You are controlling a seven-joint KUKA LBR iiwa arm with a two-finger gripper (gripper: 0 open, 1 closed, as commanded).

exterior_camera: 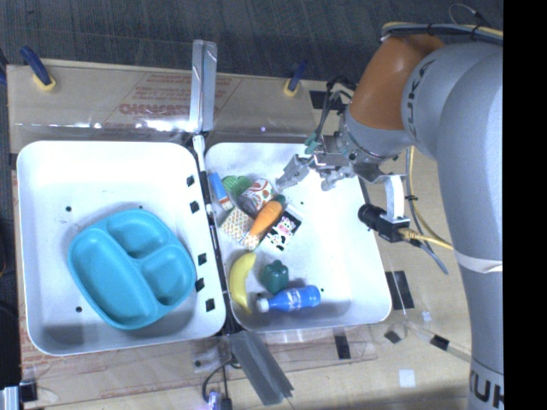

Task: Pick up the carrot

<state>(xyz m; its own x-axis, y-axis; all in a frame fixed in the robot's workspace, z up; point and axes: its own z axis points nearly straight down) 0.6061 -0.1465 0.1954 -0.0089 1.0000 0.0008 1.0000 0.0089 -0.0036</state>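
Carrot [264,221] lying at a slant in the right bin [359,267], over a jumble of packets, tip buried among them. Jaws [309,170] hovering just right of it and farther back, fingers spread apart, gripping nothing. Banana [241,280], bottle [291,299] along the near wall. Blue tray [130,268] in the left bin [43,229].

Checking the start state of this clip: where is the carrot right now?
The carrot lies in the right bin, in the clutter along its left wall, above the banana and beside a black-and-white card, below-left of the tool.
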